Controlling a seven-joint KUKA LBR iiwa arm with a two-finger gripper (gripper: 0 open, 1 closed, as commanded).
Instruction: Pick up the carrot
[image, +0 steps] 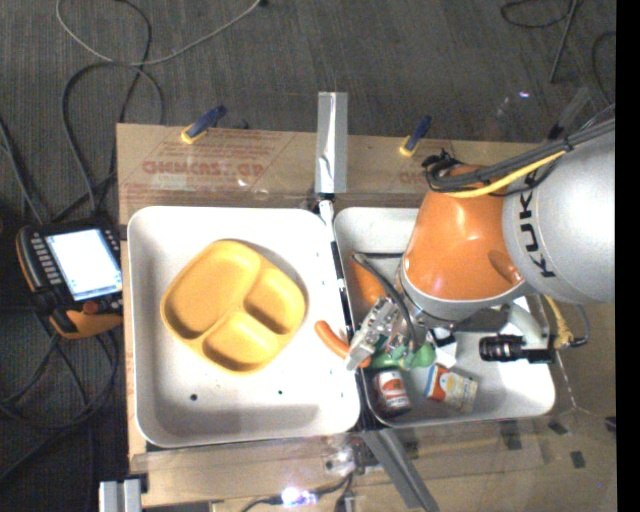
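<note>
One carrot (331, 338) is my whole concern. It lies small and orange at the right edge of the left bin (150, 300), slanted, with its lower end up against the wall that divides the two bins. My gripper (364, 346) sits just over that divide at the carrot's nearer end, touching it or very nearly so. My own wrist blocks the view, so I cannot tell whether the gripper is released or clenched, or whether the carrot is in it at all.

I judge it to be a toy: light, stiff and smooth-skinned, so it should not crush. It could slip or squirt out along its taper if pinched near the thin end. I would take it across its short width at the thicker part of the body, squarely, so it cannot pivot. The bin wall beside it leaves little room on that side, and a glancing touch would more likely roll it along the wall than seat it.

The yellow divided plate (235, 303) lies to the carrot's left, near but apart from it, and should not interfere. In the right bin (385, 228), a small can (391, 391) and a small carton (452, 387) crowd the space just below my gripper, with something green (398, 352) beside it.
</note>
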